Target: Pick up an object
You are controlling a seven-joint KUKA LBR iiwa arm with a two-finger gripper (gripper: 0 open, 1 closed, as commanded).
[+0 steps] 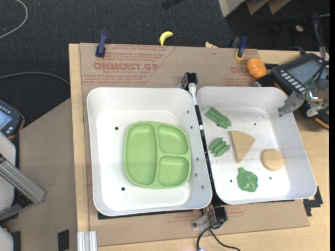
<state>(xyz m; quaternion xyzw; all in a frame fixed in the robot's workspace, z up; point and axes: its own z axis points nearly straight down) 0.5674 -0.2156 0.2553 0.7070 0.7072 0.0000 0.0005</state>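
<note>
Pincer (287,107) partly cut off, right edge.

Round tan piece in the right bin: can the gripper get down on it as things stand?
Probably yes. The round tan piece lies flat with bare bin floor all around; the tan wedge and a green leaf lie near but apart. The gripper hangs by the bin's far right corner.

Green tray (157,154) smooth matt plastic; bins (99,140) glossy white plastic.
</note>
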